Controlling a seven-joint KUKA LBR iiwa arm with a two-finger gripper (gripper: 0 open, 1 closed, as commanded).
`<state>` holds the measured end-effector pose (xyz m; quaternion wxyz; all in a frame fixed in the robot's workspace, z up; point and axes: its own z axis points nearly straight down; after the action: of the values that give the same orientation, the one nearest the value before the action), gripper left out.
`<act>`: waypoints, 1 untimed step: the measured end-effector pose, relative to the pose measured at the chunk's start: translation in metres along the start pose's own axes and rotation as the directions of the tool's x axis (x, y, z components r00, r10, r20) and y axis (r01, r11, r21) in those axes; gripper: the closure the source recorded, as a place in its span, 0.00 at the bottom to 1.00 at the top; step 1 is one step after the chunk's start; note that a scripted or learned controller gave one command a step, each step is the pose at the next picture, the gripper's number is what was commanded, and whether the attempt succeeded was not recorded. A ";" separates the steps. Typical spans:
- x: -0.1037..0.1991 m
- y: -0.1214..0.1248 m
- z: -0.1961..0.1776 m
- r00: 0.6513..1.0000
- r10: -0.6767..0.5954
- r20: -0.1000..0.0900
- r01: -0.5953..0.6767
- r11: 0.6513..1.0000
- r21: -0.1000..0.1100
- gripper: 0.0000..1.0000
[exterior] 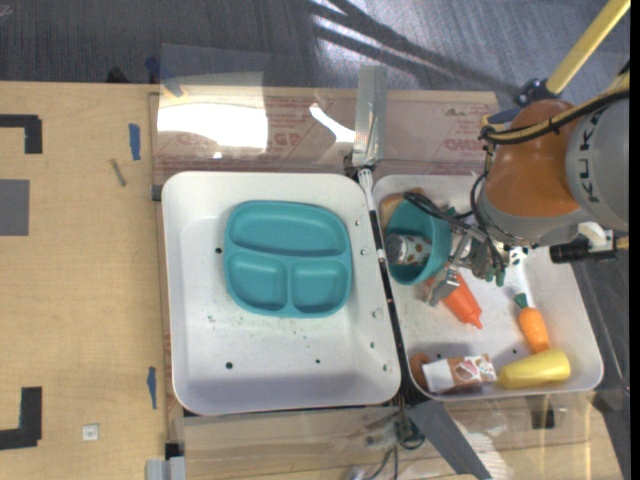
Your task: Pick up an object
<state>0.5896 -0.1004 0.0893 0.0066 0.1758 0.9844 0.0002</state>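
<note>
Down in the right bin (pixel 590 353), the gripper (pixel 478 256) hovers beside a tipped teal bowl (pixel 418 243); an orange carrot (pixel 463 303) lies just below, untouched

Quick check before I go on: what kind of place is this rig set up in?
Probably a robotics lab bench for pick trials, not a kitchen. Two white bins sit side by side on a wooden bench with black tape marks, holding toy items: a teal divided plate and a plastic carrot.
</note>
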 end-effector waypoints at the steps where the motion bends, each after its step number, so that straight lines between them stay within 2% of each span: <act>1: 0.033 -0.009 -0.001 0.987 0.162 0.000 -0.162 0.987 -0.001 0.00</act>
<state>0.5555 -0.0972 0.0897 0.0065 0.2551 0.9669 0.0010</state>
